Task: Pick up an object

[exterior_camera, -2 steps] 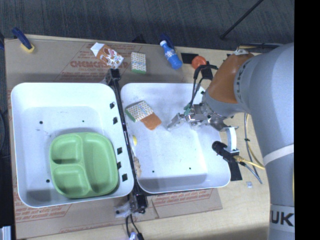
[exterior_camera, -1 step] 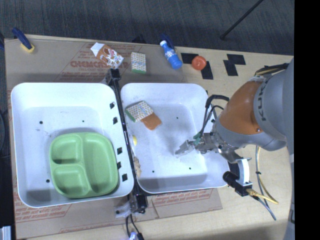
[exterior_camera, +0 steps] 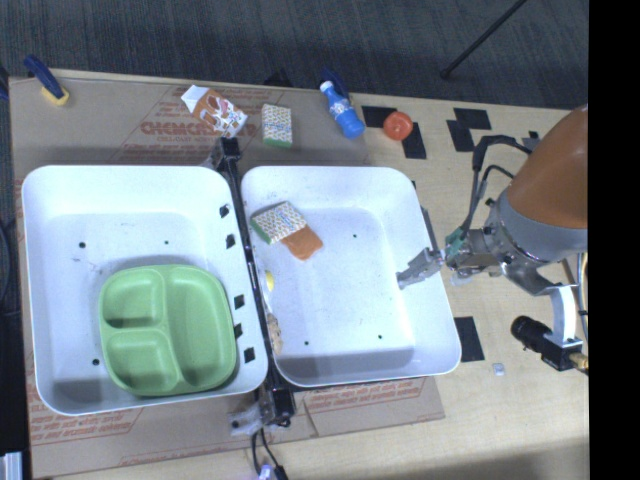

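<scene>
Over the counter from above, and the arm is in from the right, its orange band high at the frame's edge, its grey wrist leaning toward the right bin. The gripper sits right at that bin's right wall, just over the rim, and whether the jaws are open or closed, I cannot tell; it reads as a small grey tip against the white, with nothing visible between the jaws. Inside the right bin, up in its upper left part, a green-and-white sponge block lies tilted, and an orange piece touches its lower right corner, well apart from the gripper. The left bin holds a green divided tray, flat in its lower half. Beyond the bins, along the far counter: a crumpled snack wrapper, a small green-and-white block, a blue bottle lying on its side, and an orange ball. A blue-and-yellow clip sits at the far left corner.
</scene>
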Controlling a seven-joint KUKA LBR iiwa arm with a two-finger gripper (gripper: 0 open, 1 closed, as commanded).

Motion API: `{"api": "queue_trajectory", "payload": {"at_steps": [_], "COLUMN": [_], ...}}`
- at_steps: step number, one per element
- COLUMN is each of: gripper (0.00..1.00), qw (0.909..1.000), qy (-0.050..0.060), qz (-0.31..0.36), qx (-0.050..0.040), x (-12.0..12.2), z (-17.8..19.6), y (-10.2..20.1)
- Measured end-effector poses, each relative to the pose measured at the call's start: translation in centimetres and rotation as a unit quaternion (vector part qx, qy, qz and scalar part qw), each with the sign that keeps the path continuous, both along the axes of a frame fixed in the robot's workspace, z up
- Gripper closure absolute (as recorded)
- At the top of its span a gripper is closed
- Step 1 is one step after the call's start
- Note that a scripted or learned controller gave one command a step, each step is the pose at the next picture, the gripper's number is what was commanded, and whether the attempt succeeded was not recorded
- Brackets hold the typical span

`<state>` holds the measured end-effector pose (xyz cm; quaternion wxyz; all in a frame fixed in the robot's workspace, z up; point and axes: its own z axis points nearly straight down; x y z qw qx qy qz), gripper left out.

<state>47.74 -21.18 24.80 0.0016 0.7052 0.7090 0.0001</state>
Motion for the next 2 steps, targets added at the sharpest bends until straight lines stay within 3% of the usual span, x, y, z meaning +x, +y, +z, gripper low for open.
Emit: {"api": "queue_trajectory", "payload": {"at_steps": [1, 2], "gripper": [0.0, 0.0], "qw": [1.0, 1.0], "qy": [0.003, 0.001], "qz": [0.001, 0.0], "qx": [0.0016, 0.0016], "x": [-0.1, 7.9], "z": [-15.6, -13.5], "y": [0.1, 2.1]}}
